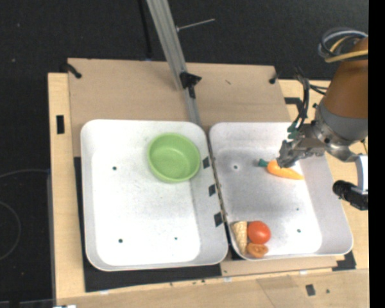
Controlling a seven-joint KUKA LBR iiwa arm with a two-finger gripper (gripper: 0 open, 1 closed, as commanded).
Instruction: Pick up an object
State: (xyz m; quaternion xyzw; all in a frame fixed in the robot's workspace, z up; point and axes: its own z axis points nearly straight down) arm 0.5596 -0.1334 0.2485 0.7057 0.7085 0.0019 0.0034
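The grey arm with its orange band [348, 82] reaches in from the right, and its two-finger gripper [291, 154] is down low over the right shallow white bin [269, 204], sitting right at the small orange toy carrot with a green tip [283, 170]. The gripper's tip meets the upper edge of the carrot, but the carrot appears to lie flat on the bin floor, running left to right with its green end pointing left, and whether the fingers are spread or pressed together cannot be told from this angle. Down in the near left corner of that same bin there's a little cluster: a round red toy tomato [259, 231], a pale yellow ridged piece [240, 233] just to its left and touching it, and a small orange-brown piece [256, 250] tucked just beneath the tomato. Over in the left shallow white bin [115, 223], a light green plastic bowl [174, 158] sits upright near the far right corner, well apart from the gripper. A grey metal pole [169, 37] slants across the tan bench [128, 88] behind the bins.
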